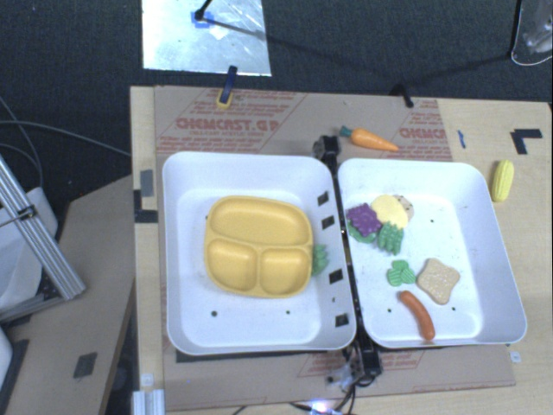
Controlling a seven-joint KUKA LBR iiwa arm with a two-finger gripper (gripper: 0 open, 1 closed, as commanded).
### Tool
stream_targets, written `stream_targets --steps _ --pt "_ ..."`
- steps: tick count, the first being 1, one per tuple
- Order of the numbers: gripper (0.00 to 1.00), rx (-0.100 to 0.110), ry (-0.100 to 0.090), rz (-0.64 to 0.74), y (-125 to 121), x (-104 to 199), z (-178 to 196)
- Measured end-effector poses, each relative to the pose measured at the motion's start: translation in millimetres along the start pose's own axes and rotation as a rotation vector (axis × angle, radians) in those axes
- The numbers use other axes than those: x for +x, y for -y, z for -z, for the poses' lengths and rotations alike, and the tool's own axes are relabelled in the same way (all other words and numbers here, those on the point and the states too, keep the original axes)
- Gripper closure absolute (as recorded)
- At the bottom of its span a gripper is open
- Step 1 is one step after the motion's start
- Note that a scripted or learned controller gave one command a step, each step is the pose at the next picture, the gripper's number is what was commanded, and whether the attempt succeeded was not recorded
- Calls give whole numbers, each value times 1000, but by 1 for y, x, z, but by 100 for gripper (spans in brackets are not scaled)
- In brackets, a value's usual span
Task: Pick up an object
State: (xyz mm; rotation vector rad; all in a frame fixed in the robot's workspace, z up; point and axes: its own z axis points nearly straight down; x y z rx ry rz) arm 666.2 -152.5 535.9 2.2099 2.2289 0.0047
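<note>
Two bins (259, 167), toy food (380, 219) inside

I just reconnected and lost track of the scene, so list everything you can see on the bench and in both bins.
bins: 2, white, side by side on the bench, left bin, right bin
divided tray: 1, yellow, in the left bin
green toy piece: 1, green, left bin, at the tray's right edge
grapes: 1, purple, right bin
yellow piece: 1, right bin, beside the grapes
green vegetable: 1, below the grapes
green leaf piece: 1, right bin
bread slice: 1, tan, right bin
sausage: 1, orange-red, right bin
carrot: 1, orange, on the bench behind the bins
corn: 1, yellow, on the bench, right of the bins
</note>
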Motion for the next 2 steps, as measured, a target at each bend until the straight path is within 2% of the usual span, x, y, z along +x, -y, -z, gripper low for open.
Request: stream_targets --steps 1,2 --pt "100 3 2 -11 -1 -57 -19" --pt "100 0 2 -5 -2 -53 -1"
